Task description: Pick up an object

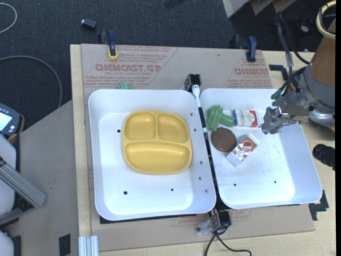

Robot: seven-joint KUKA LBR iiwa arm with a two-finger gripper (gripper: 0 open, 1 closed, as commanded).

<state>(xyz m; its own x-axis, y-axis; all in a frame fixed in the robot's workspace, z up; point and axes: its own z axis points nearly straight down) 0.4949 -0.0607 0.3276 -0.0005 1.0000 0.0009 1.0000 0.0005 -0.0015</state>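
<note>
Four small things lie close together in the right bin (298,193), on its left side, toward the far edge of the table (160,57); a green toy (217,117) lies by the wall between the bins; a small white carton (245,118) lies just to its right; a round brown thing (224,139) sits nearer the front, touching or almost touching the green toy; a red and white packet (243,149) lies tilted just beside the brown one. The jaws (270,122) hang just to the right of the white carton, near the far right part of that bin; nothing is seen between them, and I cannot tell if they are wide or narrow. I think the pick has not begun; the arm looks like it is lining up. Next it must choose one thing, likely the carton or the packet, get right above it, go down and close on it alone; the things crowd together, so it may bump a neighbour. The left bin (101,159) holds a yellow tray (157,143) with three parts.
</note>
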